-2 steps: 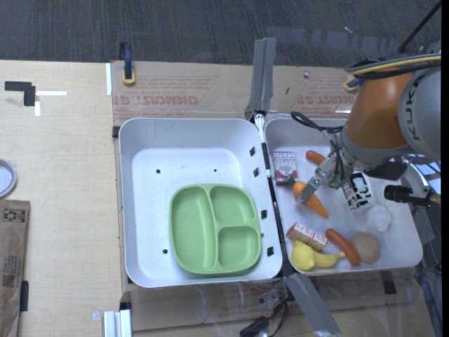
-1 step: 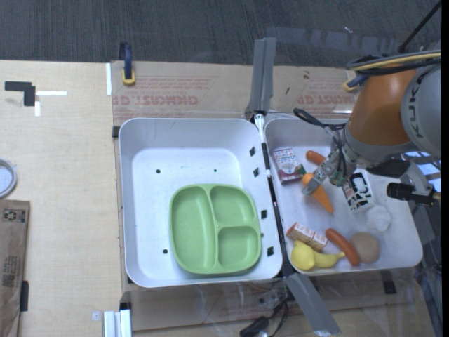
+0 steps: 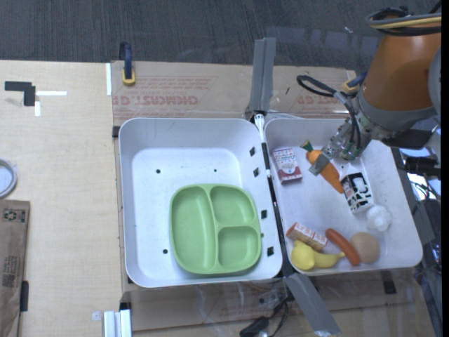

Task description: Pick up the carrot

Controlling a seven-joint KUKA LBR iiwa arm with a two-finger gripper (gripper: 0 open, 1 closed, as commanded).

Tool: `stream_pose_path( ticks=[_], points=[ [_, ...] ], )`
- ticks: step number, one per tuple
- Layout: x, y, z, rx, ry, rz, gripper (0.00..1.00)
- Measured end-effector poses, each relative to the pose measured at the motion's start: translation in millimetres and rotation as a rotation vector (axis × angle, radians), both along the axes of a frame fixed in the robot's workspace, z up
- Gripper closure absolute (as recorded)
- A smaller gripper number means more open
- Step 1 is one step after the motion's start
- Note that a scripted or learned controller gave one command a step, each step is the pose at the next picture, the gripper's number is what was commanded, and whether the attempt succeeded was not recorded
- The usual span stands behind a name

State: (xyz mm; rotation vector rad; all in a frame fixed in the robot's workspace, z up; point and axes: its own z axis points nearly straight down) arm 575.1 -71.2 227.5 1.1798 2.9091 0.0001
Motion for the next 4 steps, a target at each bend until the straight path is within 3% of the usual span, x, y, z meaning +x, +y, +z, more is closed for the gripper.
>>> stream_pose_path(
  ticks=[1,2,3,4],
  points=[
    [-0.2,0.0,-0.3,0.000,0.001,0.000,0.00],
    [7.4,12.6,-36.1,0.001,0.002,0.132,0.00],
    [-23.7,-30.4,-135.6,0.000,0.001,0.521,0.00],
    [-34.5,-22.3,-108.8,-0.001,-0.001,0.814,0.00]
  ],
)
